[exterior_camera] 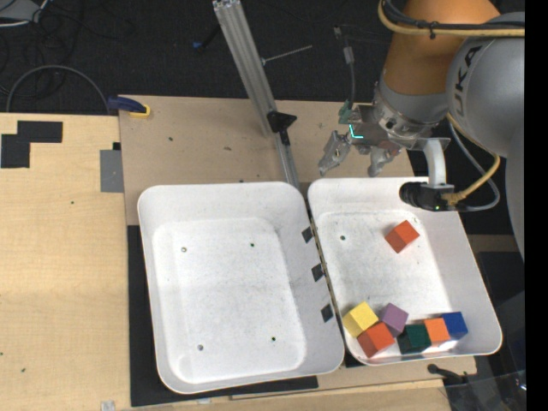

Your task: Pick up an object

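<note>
From the overhead camera, the pincer [358,154] hangs above the far rim of the right bin [479,302], fingers spread apart with nothing between them. Nothing has been picked yet, so the job, as I read it, is choosing a block and coming down on it.

The easy target looks like the lone orange-red block [402,235], sitting by itself in the middle of the right bin with bare floor all around. I'd drop straight onto that one, fingers turned to match its flat sides, since it lies slightly rotated. The others are bunched at the near edge, touching each other and close to the wall, so fingers would likely jam there.

Counting: two bins, the left bin [163,229] beside it on the counter [205,139]. Seven blocks: the lone one, a yellow block [361,317], a purple block [394,316], a red block [375,339], a green block [414,338], an orange block [437,329] and a blue block [455,324].
</note>
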`<state>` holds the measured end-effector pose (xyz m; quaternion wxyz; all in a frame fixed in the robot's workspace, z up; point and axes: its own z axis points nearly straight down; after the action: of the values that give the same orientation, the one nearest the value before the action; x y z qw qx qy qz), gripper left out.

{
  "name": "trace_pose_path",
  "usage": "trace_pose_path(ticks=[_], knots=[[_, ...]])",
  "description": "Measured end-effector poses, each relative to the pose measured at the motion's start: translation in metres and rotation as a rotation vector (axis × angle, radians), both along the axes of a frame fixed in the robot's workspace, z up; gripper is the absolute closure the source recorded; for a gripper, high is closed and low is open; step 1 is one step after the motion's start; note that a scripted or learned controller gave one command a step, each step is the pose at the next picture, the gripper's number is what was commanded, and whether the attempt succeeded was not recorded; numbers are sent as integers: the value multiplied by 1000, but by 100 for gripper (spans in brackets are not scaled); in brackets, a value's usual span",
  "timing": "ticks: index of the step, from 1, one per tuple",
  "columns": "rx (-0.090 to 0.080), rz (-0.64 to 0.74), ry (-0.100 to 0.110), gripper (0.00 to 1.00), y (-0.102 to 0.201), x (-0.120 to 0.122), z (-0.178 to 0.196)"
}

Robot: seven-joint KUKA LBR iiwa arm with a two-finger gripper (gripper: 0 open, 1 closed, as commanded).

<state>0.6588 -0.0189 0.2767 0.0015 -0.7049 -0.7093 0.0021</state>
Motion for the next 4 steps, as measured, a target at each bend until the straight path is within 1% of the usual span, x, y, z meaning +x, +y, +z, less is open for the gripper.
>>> trace_pose_path(ticks=[1,2,4], knots=[[0,3,0,100,0,0,10],[0,3,1,0,0,0,9],[-1,4,2,0,0,0,9]])
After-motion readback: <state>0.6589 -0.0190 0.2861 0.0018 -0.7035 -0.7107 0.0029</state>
